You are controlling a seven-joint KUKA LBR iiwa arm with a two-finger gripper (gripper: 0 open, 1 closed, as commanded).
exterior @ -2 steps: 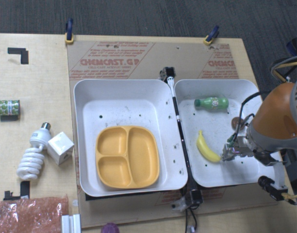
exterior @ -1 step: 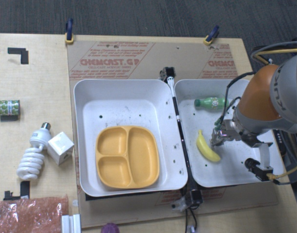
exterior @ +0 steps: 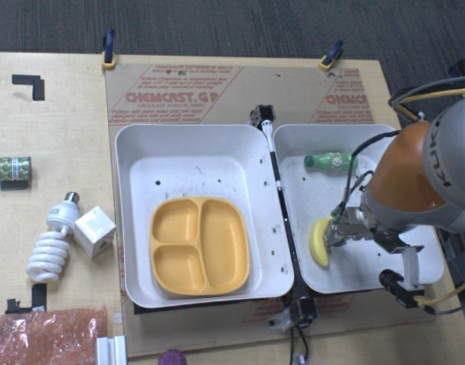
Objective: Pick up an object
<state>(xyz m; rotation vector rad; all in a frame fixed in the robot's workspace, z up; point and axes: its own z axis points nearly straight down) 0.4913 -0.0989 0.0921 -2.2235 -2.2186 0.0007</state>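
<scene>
A yellow banana (exterior: 318, 243) lies in the right bin (exterior: 369, 280), near its left wall. A green bottle (exterior: 329, 160) lies on its side at the back of the same bin. My gripper (exterior: 338, 231) hangs low over the bin, right beside the banana's right edge, and the grey and orange arm covers the bin's right half. Whether the gripper touches the banana cannot be made out.
The left bin (exterior: 187, 147) holds a yellow three-compartment plate (exterior: 200, 244). Outside the bins on the left lie a spiral light bulb (exterior: 52, 245), a white cube (exterior: 95, 231) and a small green can (exterior: 14, 169). A pink mesh bag (exterior: 42, 339) sits at the lower left.
</scene>
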